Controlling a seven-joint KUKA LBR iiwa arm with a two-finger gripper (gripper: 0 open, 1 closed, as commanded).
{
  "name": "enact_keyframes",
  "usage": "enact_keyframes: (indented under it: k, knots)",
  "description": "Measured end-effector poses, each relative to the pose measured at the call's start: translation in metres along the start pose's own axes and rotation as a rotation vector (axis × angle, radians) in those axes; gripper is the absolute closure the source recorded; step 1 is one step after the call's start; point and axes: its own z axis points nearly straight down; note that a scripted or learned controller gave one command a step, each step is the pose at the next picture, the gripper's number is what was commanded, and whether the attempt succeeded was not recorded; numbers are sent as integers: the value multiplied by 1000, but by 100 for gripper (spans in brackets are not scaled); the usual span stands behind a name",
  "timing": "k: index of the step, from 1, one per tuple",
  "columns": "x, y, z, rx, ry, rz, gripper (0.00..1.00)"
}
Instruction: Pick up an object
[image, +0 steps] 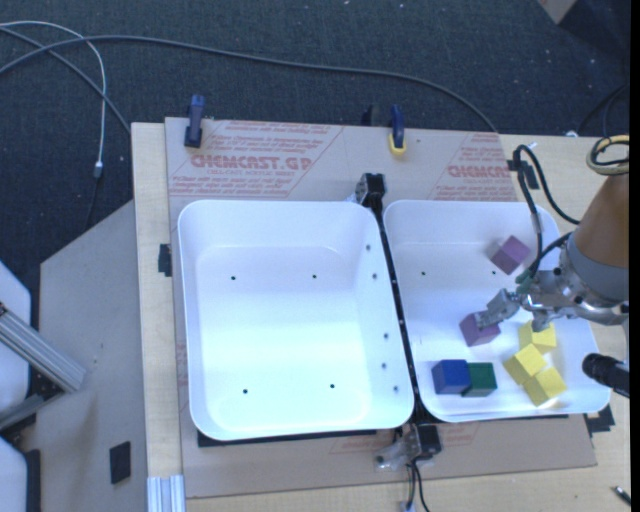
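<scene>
Dark blue carpet with loose cables surrounds a pale wooden worktop (150, 300), on which a brown board carries two shallow white plastic bins side by side.

From the overhead camera, the left bin (190, 300) sits beside the right bin (430, 225), which holds a handful of small blocks. The grey arm's jaws (512, 310) are low in the right bin, and one finger (492, 316) rests on or just above a small purple foam block (477, 330). Whether they are spread or pinching I cannot tell.

This looks like the reach-and-grasp step. The next move would call for closing squarely on the purple block, then lifting straight up.

That block is a dull mauve cube, slightly tilted, near the bin's middle. A second purple block (511, 253) lies farther back. A blue cube (450, 376) touches a green cube (481, 379) near the front wall, and yellow blocks (535, 372) cluster at the right.
</scene>
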Motion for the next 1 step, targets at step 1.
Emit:
enact_keyframes:
  k: [1]
  knots:
    - [-1, 6, 44, -2, -1, 0, 0]
